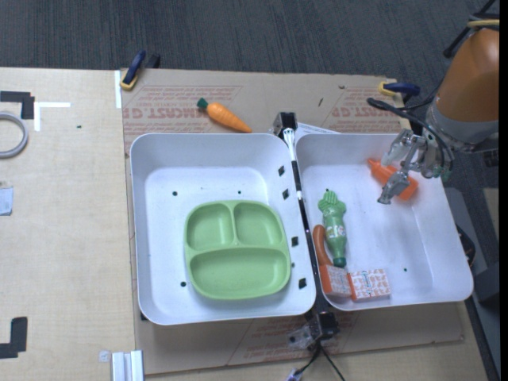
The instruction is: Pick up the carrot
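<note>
Grey arm with orange band [475,70]: enters over right white plastic bin's [421,272] far right corner, wrist angled down-left. Two-finger metal gripper [394,182]: fingers narrowly parted, straddling an orange object [389,173], identity unclear. Orange toy carrot with green top [224,115]: on cardboard beyond left white bin's [155,236] far edge, well apart from fingers.

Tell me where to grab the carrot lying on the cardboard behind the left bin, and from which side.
Grip the carrot across its thick orange middle, coming straight down from above. It lies flat on the cardboard, slanting with its green top to the view's left, so the fingers should close across its width, probably clear of the left bin rim.
</note>
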Available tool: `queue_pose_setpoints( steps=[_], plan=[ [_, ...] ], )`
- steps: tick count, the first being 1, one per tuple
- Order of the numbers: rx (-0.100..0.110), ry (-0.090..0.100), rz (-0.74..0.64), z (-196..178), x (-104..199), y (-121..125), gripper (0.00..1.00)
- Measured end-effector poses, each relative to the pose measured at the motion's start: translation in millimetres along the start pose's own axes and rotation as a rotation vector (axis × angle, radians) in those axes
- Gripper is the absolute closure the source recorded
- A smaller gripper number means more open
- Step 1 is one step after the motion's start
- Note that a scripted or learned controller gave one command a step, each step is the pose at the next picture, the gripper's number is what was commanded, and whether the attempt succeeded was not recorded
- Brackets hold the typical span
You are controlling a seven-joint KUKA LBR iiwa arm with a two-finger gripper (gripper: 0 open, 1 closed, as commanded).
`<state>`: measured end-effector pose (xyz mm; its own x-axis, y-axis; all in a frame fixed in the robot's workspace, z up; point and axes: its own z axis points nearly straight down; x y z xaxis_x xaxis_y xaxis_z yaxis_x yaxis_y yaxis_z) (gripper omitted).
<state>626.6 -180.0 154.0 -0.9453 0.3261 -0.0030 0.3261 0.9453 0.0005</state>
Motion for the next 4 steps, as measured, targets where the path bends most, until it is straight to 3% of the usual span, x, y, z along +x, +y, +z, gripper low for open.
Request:
queue_pose_setpoints(
  steps=[1, 2, 3, 4],
  plan=[
    [-0.001, -0.005, 0.003, -10.4, -1.1, 0.5, 1.0],
    [0.0, 0.001, 0.023, 61.1, 60.1, 27.4, 1.0],
    [0.0, -0.001, -0.025, -13.7, 89.8, -56.9, 1.0],
    [0.0, -0.001, -0.025, -13.7, 89.9, -56.9, 0.0]
  ],
)
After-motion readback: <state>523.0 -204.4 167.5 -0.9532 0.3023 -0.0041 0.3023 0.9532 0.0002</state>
